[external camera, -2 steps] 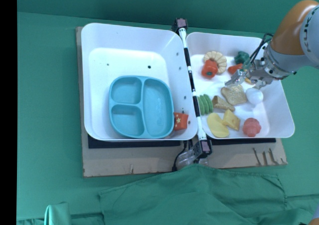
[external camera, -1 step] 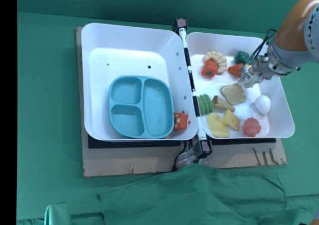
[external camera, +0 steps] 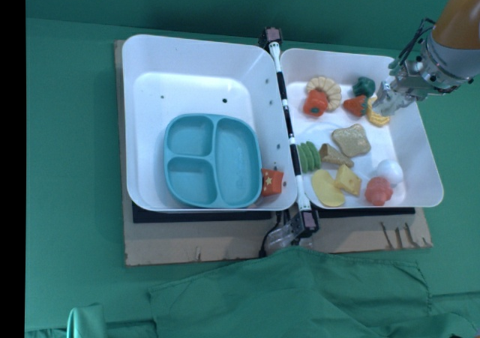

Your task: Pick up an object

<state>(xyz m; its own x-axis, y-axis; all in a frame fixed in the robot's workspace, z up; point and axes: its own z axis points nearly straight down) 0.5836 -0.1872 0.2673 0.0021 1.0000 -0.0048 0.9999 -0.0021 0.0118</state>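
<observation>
A yellow toy piece (external camera: 379,115) is seen in the right bin (external camera: 420,149), near its far right side, directly beneath the pincer (external camera: 387,103). The pincer is lowered over this piece and seems to touch it from above, yet whether its fingers are spread or closed, and whether anything is held between them, cannot be told — the tips are too small and blurred.

Just left of the yellow piece a red wedge (external camera: 355,106) is found, with a dark green piece (external camera: 364,85) behind it. Further left a red-orange pepper (external camera: 316,103) is set against a tan ridged shell shape (external camera: 325,87). Nearer the middle a slice of toast (external camera: 351,140) is laid, with a brown piece (external camera: 333,155) and green pea pods (external camera: 309,154) to its left. Along the front are a yellow oval (external camera: 326,188), a cheese wedge (external camera: 347,179), a red round fruit (external camera: 379,190) and a white egg shape (external camera: 388,171).

The left bin (external camera: 150,67) is occupied by a teal divided tray (external camera: 213,160) — a small red box (external camera: 271,181) sits just beside its right front corner. Both bins are carried on a green-covered tabletop (external camera: 75,142).
</observation>
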